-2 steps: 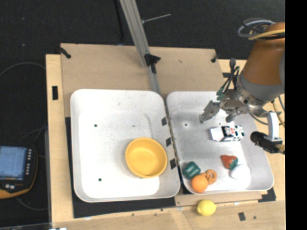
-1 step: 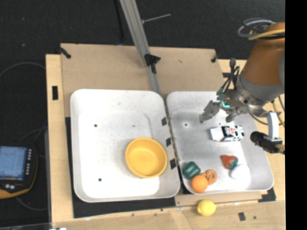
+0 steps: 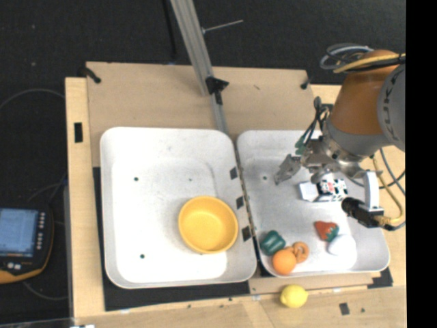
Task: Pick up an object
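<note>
A small white block (image 3: 321,188) is being pinched between the fingers of the gripper (image 3: 326,185), lifted over the right bin (image 3: 263,162) so it clears the 4 toys near the front rim. A yellow bowl (image 3: 207,224) is being left in the left bin (image 3: 136,156).

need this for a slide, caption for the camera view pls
KUKA arm's tool above the right bin; yellow bowl in the left bin.
</note>
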Available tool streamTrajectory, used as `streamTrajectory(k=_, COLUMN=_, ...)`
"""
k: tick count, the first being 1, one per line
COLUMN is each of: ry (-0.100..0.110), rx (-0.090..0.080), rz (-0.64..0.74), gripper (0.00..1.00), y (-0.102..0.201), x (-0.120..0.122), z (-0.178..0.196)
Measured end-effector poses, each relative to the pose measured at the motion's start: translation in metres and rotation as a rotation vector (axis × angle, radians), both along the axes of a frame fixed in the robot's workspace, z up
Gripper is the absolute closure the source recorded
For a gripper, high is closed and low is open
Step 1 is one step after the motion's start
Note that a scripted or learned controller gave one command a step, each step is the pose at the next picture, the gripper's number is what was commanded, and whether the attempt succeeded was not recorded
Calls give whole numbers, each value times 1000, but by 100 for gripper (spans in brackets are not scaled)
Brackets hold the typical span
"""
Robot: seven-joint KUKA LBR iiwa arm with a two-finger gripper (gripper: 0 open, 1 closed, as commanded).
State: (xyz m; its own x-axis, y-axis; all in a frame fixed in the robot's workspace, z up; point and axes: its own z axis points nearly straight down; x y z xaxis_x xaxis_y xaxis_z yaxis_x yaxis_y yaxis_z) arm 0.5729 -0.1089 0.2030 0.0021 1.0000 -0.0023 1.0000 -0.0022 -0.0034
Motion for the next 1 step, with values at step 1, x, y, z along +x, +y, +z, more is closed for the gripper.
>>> streamTrajectory(k=1, ry=2, rx=0, rz=0, gripper=0, y=0, x=3, z=-63)
